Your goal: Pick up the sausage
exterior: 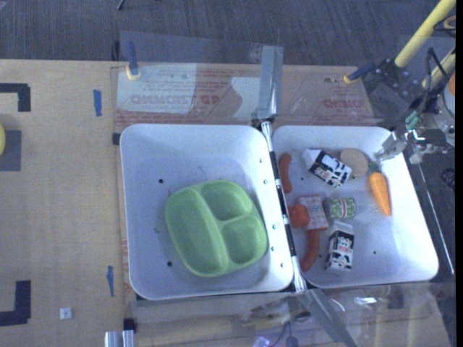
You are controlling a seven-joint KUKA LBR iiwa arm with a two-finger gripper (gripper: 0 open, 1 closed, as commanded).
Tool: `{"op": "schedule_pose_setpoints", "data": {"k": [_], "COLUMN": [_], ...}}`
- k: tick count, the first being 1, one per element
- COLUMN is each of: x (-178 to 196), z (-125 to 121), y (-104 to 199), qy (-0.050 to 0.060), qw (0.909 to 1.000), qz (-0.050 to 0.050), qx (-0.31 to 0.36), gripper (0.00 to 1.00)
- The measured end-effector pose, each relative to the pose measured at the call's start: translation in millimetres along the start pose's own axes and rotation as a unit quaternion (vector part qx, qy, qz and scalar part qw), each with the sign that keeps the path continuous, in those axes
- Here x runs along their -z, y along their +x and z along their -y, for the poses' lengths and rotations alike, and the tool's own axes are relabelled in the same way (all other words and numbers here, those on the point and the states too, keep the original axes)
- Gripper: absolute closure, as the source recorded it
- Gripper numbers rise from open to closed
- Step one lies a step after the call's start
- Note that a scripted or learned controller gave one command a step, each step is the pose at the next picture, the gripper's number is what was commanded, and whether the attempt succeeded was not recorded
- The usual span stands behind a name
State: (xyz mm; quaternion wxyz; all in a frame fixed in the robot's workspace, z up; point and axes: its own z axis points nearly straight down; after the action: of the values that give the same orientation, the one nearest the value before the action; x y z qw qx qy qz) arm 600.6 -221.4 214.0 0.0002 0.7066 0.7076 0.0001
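two shallow white bins sit side by side on a pale wooden bench (58, 215). the left white bin (145, 150) holds a green three-compartment plastic plate (215, 228), lying a little toward the bin's near side.

the right white bin (405, 244) holds the food toys. two reddish-orange sausage-shaped pieces lie close to its left wall: the upper sausage (286, 173) lies lengthwise near the far left corner, and the lower sausage (312, 249) lies tilted near the front left, just beside a small black-and-white milk carton (341, 246). between the two sausages sit a red tomato-like piece (299, 215), a pinkish packet (314, 210) touching it, and a small green can (341, 208) on its side. another black-and-white carton (329, 168) lies toward the far wall, next to a beige rounded piece (354, 159). an orange carrot (380, 191) lies near the right side.

the gripper (394, 147) hangs at the bin's far right corner, above the carrot and well apart from both sausages. it grips nothing; how wide it stands i cannot tell.
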Motion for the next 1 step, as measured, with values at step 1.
{"op": "schedule_pose_setpoints", "data": {"k": [1], "x": [-90.9], "z": [63.8], "y": [37.8], "qy": [-0.009], "qw": [0.9987], "qz": [0.002], "qx": [-0.049], "gripper": [0.00]}}
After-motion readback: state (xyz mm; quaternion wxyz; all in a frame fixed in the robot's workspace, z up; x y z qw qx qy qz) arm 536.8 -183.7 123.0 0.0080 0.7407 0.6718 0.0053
